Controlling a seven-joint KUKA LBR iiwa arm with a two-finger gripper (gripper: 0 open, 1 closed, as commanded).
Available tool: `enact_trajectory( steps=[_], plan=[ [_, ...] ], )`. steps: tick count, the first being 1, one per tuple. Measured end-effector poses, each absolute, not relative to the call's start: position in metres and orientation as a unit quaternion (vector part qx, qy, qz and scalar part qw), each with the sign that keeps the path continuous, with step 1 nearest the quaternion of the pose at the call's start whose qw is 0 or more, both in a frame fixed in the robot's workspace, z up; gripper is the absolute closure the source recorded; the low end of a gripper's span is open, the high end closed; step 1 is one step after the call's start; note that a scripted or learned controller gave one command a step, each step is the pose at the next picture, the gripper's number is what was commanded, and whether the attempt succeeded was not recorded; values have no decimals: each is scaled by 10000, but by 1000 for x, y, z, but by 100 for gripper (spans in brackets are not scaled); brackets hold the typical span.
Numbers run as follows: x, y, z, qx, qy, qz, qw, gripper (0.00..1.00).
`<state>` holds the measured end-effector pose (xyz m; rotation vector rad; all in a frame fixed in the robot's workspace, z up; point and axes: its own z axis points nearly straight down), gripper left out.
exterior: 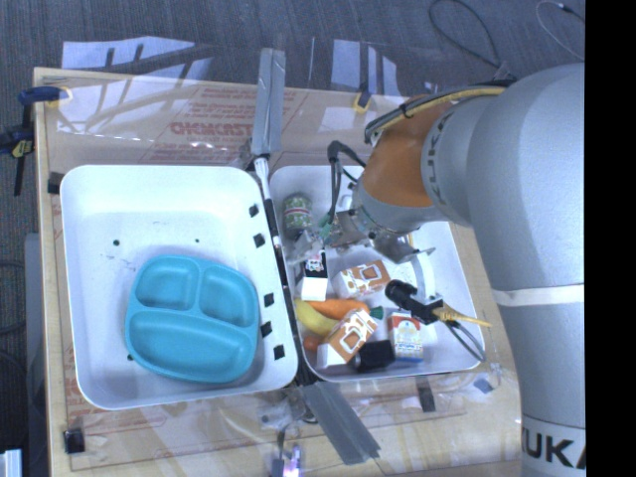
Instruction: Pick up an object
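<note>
Your claw [322,235] sits in the right bin's [452,251] far-left corner; apart or together, you cannot tell. The can [296,210] stands just beside it, toward the divider; the banana [314,316] lies nearer the front.

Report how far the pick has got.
Done: the gripper is down in the right bin, beside the green can. In hand: nothing that I can see raised; the banana and the orange box lie on the bin floor. Left: grip one thing and lift it clear.
</note>
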<state>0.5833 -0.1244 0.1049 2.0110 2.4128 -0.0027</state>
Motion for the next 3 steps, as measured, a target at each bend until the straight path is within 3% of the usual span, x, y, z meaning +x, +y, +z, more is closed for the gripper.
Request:
enact_trajectory(
  steps=[1,2,3],
  plan=[
    [583,-124,114,6384,7697,-21,-14,100],
    [607,-135,204,5428,8399,-7,1,100],
    [603,-133,257,5051,8631,-7,-3,100]
  ],
)
